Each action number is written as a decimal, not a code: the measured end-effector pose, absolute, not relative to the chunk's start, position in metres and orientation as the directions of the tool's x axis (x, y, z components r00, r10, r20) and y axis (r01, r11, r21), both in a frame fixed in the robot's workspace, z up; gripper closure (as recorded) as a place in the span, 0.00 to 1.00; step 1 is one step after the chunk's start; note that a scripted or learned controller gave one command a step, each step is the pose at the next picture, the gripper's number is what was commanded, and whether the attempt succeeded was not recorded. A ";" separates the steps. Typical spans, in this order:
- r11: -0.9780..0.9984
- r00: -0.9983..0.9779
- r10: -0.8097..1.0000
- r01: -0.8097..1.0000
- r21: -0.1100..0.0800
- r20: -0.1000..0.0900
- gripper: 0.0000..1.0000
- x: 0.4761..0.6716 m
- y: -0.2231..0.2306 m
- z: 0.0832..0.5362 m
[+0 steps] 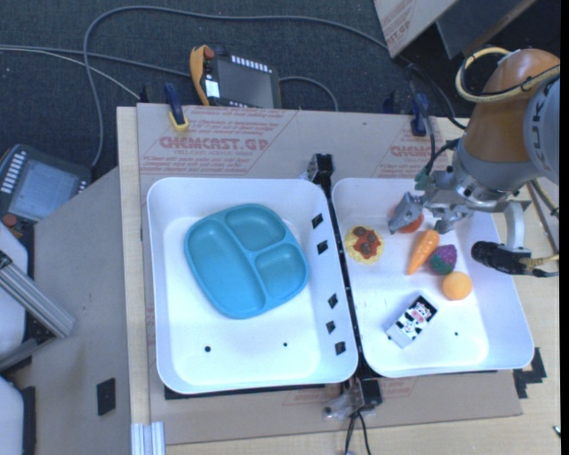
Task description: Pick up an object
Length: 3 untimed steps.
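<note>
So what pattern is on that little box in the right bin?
Black and white patches, like a cow's hide, on the small carton; the camera view shows it.

Gripper (411,216) hides a red object (409,226) (identity unclear)

Dark carpet floor (71,80); brown board bench (267,142), loose cables (133,27)

1. The tool (418,213) hangs low in the right bin (498,347), near a carrot (422,251).
2. A blue divided plate (246,259) lies in the left bin (178,338).
</note>
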<state>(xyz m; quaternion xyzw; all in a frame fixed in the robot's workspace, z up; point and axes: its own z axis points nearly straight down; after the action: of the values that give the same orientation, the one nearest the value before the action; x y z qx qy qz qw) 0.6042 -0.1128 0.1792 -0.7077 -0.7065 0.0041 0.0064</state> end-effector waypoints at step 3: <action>0.002 -0.002 1.000 1.000 0.014 -0.001 0.00 0.606 -0.119 0.091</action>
<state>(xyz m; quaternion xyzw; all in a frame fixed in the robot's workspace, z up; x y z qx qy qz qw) 0.6062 -0.1190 0.0910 -0.7062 -0.7079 -0.0046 -0.0050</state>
